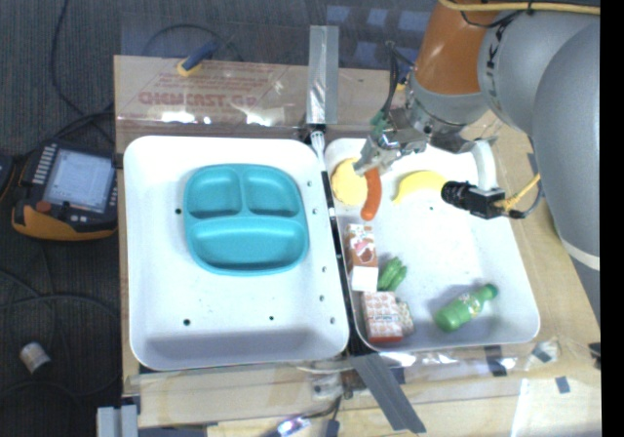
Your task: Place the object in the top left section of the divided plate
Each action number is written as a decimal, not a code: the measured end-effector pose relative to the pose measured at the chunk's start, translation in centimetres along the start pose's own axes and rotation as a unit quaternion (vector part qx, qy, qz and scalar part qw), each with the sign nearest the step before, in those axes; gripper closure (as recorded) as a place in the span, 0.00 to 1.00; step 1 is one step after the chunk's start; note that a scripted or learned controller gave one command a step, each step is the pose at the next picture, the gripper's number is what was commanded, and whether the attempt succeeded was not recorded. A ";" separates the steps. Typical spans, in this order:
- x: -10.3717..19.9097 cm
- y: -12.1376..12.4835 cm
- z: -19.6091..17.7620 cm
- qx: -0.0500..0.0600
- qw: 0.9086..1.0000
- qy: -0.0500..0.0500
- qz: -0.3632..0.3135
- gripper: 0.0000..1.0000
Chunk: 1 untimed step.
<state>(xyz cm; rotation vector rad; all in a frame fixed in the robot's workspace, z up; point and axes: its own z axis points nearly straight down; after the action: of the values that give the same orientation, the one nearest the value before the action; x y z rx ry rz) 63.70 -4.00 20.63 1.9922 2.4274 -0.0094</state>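
A teal divided plate [244, 218] lies in the left white bin [166, 328], with two small sections at the back and one wide section in front. Its top left section [215, 193] holds nothing. My gripper [370, 166] is over the back left corner of the right bin [507, 279], just right of the wall between the bins. An orange-red sausage [370, 199] hangs lengthwise from the fingers, which are shut on its upper end. It dangles in front of a yellow round piece [342, 181].
In the right bin lie a yellow banana [419, 183], a small red-and-white carton [363, 248], a white block [365, 278], a green pepper [392, 275], a red patterned box [383, 316] and a green bottle [466, 306]. A handheld screen [73, 186] sits left of the bench.
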 end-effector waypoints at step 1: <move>0.0 0.0 -0.9 0.001 1.000 -0.001 -0.001 1.00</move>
<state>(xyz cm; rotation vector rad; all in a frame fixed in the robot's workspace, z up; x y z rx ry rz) 63.71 -3.97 21.48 1.9908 2.4283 -0.0124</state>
